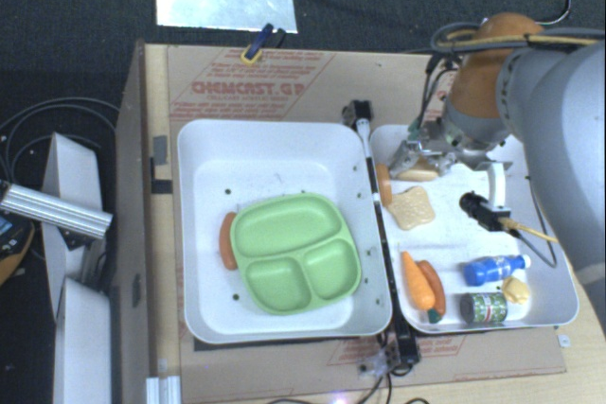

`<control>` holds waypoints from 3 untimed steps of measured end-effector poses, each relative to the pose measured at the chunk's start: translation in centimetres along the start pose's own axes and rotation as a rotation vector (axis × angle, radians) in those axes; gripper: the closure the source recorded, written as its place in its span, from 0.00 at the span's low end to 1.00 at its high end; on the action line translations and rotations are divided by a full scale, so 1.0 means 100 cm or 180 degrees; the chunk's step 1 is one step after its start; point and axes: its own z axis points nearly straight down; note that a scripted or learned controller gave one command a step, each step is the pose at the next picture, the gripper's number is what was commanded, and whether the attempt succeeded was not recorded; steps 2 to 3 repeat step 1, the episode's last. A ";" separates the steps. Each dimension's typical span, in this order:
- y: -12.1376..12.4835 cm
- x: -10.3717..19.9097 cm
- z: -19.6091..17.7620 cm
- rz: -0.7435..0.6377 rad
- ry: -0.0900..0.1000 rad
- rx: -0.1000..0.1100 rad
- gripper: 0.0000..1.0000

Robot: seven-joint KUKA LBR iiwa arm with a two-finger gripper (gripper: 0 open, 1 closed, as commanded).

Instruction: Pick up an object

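**Gripper low over the far end of the right bin, grasp not yet confirmed**

Nearest to us in the right bin [454,241] a green can [485,307] lies by the front wall. A small yellow piece [516,289] sits just beside it, and a blue bottle [492,270] lies just behind. Two carrots [422,284] lie together near the bin's left wall. In the left bin [275,147] we see a green divided plate [294,251] with a sausage [227,241] against its left edge; the arm is well apart from both.

Further back in the right bin a slice of bread [412,207] lies flat. Just beyond it is a pale roll [417,173], and an orange piece [383,186] stands against the wall between the bins. The gripper [423,156] hangs directly over the roll, at or very near its top. From this angle we cannot tell whether it is apart or together, nor whether it has the roll at all.

We judge this to be the grasp step, with the roll as the likely target and still resting in the bin. The next move calls for a sure closure on the roll, then a straight lift clear of the bread and the bin wall. The roll looks soft and rounded, so we think it could slip out or tip as it rises.

Beyond the bins lies cardboard [246,85] with red lettering.
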 end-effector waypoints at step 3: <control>-0.045 0.055 -0.089 0.0008 0.0014 0.0010 1.00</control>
